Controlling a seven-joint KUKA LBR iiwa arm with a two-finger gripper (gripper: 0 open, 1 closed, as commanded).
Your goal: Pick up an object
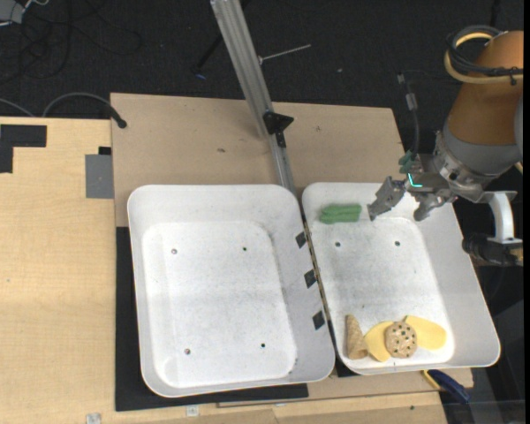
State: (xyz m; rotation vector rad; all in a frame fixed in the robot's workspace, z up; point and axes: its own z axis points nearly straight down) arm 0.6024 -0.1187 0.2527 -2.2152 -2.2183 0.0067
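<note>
A green oblong object [340, 213] lies at the far left corner of the right bin [464, 281]. At that bin's near edge sit a tan cone-shaped piece [355, 336], a yellow flat piece [424, 333] and a brown spotted cookie-like disc [401, 338], clustered together. My gripper [405, 201] hovers over the far side of the right bin, a little right of the green object. Its two fingers are spread apart with nothing between them.
The left bin [146, 237] stands beside the right one, joined by black clips [310, 277] along the shared edge. A slanted aluminium rail [247, 69] rises behind the bins. A tan board lies under both bins.
</note>
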